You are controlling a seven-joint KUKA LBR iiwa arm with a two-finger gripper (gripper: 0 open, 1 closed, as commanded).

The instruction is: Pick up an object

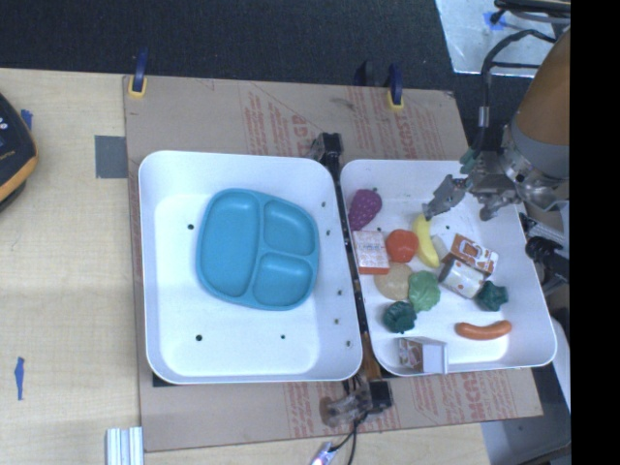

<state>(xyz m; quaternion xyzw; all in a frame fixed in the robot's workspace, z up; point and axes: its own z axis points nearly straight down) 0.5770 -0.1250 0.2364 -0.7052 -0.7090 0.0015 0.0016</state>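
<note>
Hanging over the far part of the right bin (542,352), the gripper (465,199) has its fingers spread wide and holds nothing. The yellow banana (425,241) lies just below it, toward the near side, standing long-ways from far to near. It sits between the red tomato (401,245) and a small box (474,255).

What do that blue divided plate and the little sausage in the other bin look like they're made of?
The blue divided plate looks like moulded plastic with a matte finish: even colour, soft rounded compartment edges, no glare. The sausage is probably toy plastic or rubber: a smooth orange-red skin with a slight sheen. The view cannot settle which.
</note>
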